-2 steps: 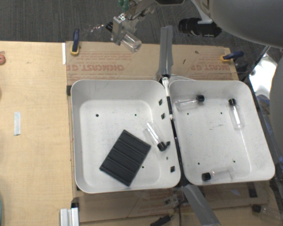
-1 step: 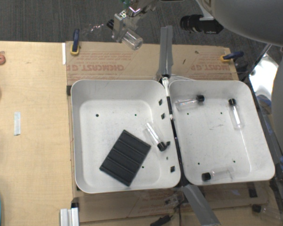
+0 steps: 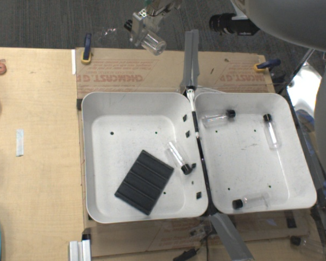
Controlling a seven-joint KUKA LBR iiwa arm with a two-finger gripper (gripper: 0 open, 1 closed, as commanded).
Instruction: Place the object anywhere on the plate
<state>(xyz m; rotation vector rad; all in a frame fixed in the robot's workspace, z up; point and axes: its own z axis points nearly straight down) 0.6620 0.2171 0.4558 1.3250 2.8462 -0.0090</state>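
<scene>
The black plate is lying tilted in the near half of the left bin. Just to its right a clear tube with a black cap is resting (apart from the plate, near the bin's right wall). Up at the far edge, beyond the bins, the gripper is hanging over the cardboard and is gripping a clear tube between its fingers. The right bin is holding three more tubes: one at its far left, one toward the far right, one along the near wall.
</scene>
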